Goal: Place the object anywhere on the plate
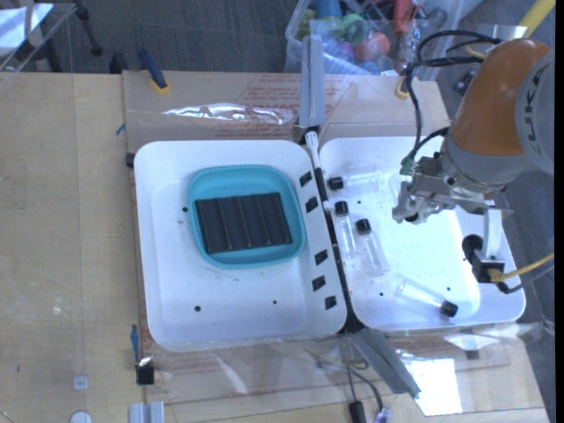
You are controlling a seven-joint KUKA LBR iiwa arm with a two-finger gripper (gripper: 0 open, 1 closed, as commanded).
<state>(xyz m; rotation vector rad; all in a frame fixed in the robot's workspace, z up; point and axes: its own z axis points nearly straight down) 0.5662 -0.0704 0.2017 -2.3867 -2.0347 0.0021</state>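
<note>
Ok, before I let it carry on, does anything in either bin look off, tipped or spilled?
Nothing spilled or broken. The teal plate sits flat in the left bin, with a dark ribbed block on it. Two clear tubes lie on their sides in the right bin, beneath the gripper.

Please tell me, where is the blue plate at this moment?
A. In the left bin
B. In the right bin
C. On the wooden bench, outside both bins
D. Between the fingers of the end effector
A: the blue plate, with a dark ribbed block lying on it, sits inside the left bin, while the end effector is over the right bin.
</note>
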